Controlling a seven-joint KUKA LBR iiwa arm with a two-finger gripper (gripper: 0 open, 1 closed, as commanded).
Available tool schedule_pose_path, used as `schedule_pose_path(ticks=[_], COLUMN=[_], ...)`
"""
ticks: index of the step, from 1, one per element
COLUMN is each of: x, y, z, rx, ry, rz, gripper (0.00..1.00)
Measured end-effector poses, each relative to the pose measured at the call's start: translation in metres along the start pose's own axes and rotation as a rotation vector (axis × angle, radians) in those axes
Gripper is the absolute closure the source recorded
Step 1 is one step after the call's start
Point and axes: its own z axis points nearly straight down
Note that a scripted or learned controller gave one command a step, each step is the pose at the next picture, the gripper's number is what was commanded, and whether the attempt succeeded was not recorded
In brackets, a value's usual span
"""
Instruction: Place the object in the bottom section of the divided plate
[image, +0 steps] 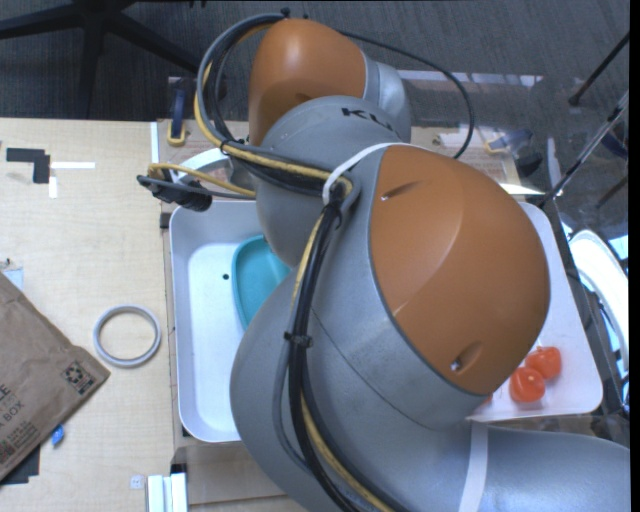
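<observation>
Blocking most of both bins, arm (400, 300) hides gripper; its state, position: cannot tell. Left white bin (200, 300) holds teal divided plate (258, 285), partly hidden. Right bin (575, 385): two orange-red objects (533, 375).

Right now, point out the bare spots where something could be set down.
Bare floor of the left bin, between its left wall and the teal plate. Open bench above the tape ring. Crowded: the right bin's corner by the orange objects.

The arm (400, 300) covers most of both bins; bare floor shows at the left bin (205, 330), perhaps reachable.
</observation>
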Motion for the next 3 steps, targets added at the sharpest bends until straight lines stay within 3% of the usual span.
schedule_pose_path(ticks=[1,2,3], x=[0.0,0.003,0.003], y=[0.002,-0.002,0.001], z=[-0.009,-0.073,-0.081], rx=[-0.001,0.001,-0.001], ry=[-0.001,0.004,0.002], rz=[0.005,-0.039,-0.036], gripper=[1.0,1.0,1.0])
